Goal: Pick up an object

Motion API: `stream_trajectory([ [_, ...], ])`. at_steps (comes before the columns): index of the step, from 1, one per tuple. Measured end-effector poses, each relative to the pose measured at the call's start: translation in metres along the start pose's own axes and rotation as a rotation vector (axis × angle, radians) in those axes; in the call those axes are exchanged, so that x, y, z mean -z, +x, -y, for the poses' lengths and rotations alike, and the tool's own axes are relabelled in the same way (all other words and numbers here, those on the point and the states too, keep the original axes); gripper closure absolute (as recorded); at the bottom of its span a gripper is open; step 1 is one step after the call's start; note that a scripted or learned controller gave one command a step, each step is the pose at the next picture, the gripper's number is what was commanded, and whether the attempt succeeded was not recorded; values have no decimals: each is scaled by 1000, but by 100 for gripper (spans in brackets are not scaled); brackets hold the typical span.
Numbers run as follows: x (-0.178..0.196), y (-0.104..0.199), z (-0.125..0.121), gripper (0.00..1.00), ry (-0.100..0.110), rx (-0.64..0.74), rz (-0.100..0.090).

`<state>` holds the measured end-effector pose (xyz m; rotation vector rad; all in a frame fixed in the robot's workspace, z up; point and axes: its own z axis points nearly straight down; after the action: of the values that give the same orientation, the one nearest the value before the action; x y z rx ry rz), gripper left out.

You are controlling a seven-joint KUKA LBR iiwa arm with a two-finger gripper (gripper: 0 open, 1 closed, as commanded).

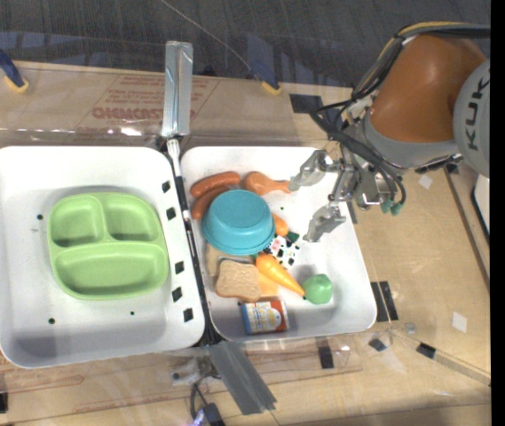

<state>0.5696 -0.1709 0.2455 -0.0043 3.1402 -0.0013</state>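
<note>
- Currently the gripper (317,197) hangs with jaws spread, gripping nothing, over the right bin (351,264) near its far right corner.
- Nearest target: the chicken leg (264,183) by the far edge; descend straight, close around it.

The two shallow white plastic bins (21,185) look smooth with a soft sheen, and the lime-green divided plastic tray (107,244) and the upturned teal plastic bowl (238,222) are smooth too — the bowl slightly glossy. The orange plastic carrot (279,273) and the tan toy bread slice (237,280) look matt, while the two-finger metal gripper (319,195) shows bare grey metal — dull rather than polished. The bench top (421,282) looks like pale matt wood or board.
</note>
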Motion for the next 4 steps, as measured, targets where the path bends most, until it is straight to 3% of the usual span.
stream_trajectory([
  [1,-90,-86,36,0,-2,-155,-8],
  [2,-145,-80,40,0,-1,-710,15],
  [3,-145,-85,38,0,-6,-1035,14],
  [4,-145,-91,-2,0,-4,-1325,11],
])
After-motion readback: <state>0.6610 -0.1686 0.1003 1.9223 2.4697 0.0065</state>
